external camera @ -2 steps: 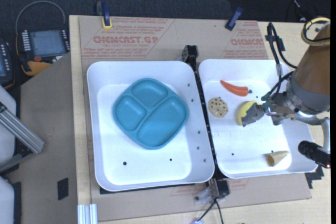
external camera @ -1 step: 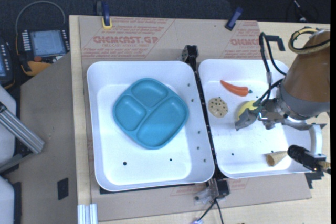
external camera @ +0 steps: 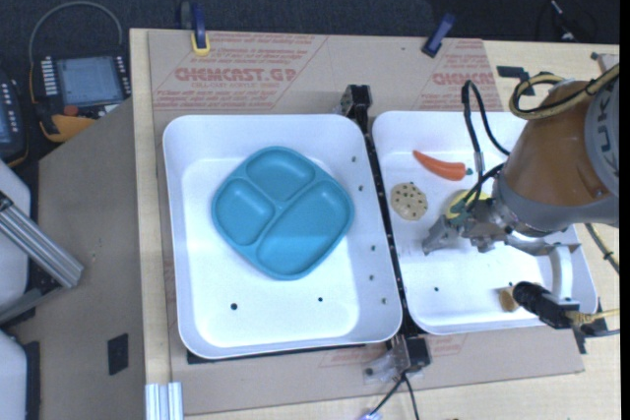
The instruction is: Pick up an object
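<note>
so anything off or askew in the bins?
Only mild: the blue divided plate sits rotated, not square to the left bin. The carrot and cookie lie loose in the right bin.

Grey arm [external camera: 561, 162] reaching from right, orange band above wrist — gripper [external camera: 440, 238] low

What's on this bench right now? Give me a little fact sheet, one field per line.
left bin: holds a blue divided plate
right bin: holds an orange carrot, a speckled cookie, and a small brown piece by its near edge
arm: reaches in over the right bin
end effector: low over the right bin, just beside the cookie
</note>
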You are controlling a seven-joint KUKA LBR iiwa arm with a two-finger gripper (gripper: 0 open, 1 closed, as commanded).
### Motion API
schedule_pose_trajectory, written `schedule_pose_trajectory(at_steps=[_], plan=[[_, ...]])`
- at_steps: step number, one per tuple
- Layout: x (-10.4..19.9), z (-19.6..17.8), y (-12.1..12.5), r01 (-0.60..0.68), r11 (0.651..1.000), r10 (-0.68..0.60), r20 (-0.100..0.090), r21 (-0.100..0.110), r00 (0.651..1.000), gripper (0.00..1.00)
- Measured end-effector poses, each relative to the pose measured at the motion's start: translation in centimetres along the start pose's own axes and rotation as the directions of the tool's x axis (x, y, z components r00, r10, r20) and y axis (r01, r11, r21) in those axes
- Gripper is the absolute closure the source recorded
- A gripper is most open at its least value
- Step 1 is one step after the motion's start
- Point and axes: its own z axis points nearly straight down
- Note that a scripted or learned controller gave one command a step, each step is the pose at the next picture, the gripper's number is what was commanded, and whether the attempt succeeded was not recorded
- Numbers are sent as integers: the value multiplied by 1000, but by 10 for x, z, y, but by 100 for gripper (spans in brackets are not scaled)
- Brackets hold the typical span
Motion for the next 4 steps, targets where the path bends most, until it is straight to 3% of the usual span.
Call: schedule_pose_trajectory(at_steps=[1, 2, 4], plan=[[1, 42, 0, -1, 1000, 1, 1, -3, 1000, 0], [1, 29, 1, -1, 1000, 1, 2, -9, 1000, 100], [-6, -60, 4, 1, 1000, -1, 5, -14, 1000, 100]])
